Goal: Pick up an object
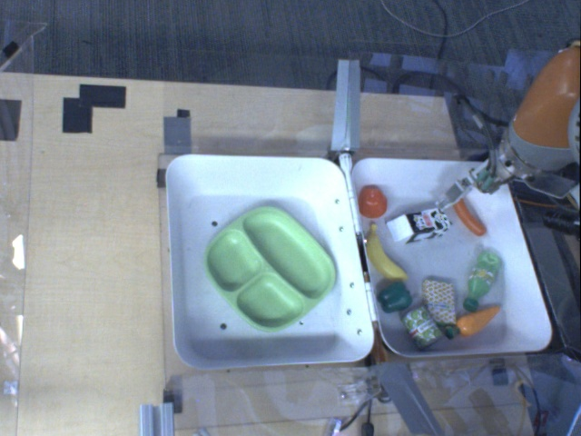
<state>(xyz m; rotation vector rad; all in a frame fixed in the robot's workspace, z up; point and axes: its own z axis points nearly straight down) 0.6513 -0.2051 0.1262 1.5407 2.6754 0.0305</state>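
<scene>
Grey two-finger claw (457, 192) hangs over the right shallow white bin (531, 312), near a small orange carrot (469, 217); its grip state is unclear

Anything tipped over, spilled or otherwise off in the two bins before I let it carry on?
Nothing stands out. The green divided plate lies flat in the left bin. The right bin holds a loose jumble of toy food, including a banana, tomato and small carton on its side, all inside the rim.

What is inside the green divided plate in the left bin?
Nothing shows in the green divided plate: all three compartments look bare. What lies beneath it in the left bin is covered.
</scene>
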